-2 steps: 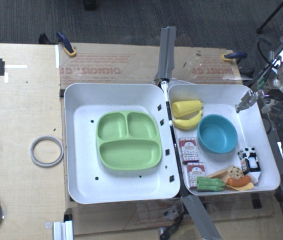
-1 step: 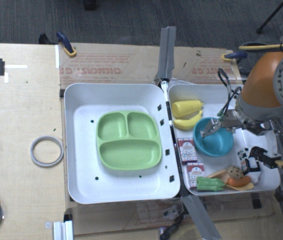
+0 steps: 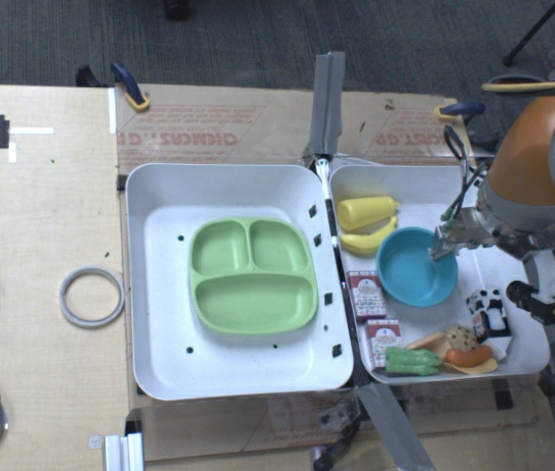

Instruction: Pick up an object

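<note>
- So far, we saw nothing lifted: the blue bowl [image 3: 417, 266] sat flat on the floor of the right bin [image 3: 528, 361], near its middle.
- We judged the bowl to be the likely pick, because the gripper [image 3: 447, 239] was right at its upper right rim.
- We could not tell if the fingers were wide or narrow, as the metal parts blurred together there, and we could not tell if they touched the rim.
- We saw nothing held, so the grab and the lift were both still to do.
- Just beside the bowl, up and to the left, lay a yellow banana [image 3: 367, 240] with a yellow block [image 3: 366, 210] above it.
- Below the bowl on the left lay two small red and white boxes [image 3: 367, 293], one under the other.
- Along the bottom of that bin lay a green toy [image 3: 412, 361], an orange toy [image 3: 471, 357] and a small black and white thing [image 3: 489, 313].
- Next door, the left bin [image 3: 150, 263] held a green divided plate [image 3: 253, 275], well apart from the gripper.
- Far off on the bench lay a grey ring [image 3: 91, 295].
</note>
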